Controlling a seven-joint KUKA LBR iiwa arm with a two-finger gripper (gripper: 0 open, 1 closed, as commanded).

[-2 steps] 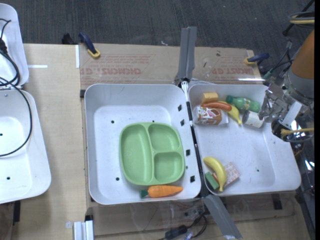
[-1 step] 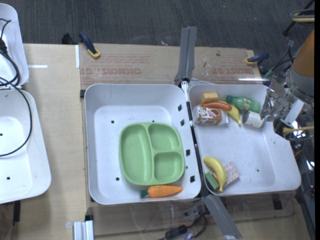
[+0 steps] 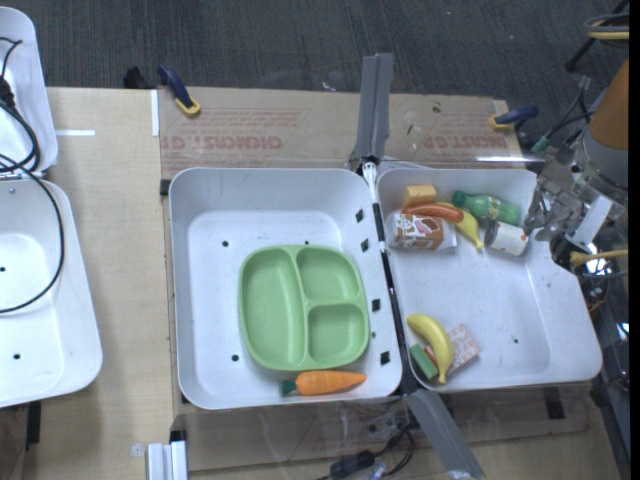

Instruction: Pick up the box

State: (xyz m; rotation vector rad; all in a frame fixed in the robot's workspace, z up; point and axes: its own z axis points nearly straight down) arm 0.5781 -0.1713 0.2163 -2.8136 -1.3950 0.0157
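hand poised over my right bin's edge, grip unreadable; small orange-and-white cardboard box lies well leftward, untouched.

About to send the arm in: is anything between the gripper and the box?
Yes. The gripper hangs at the right bin's far right edge; the box lies across the bin near the divider. A green bottle, a white item and a banana lie between.
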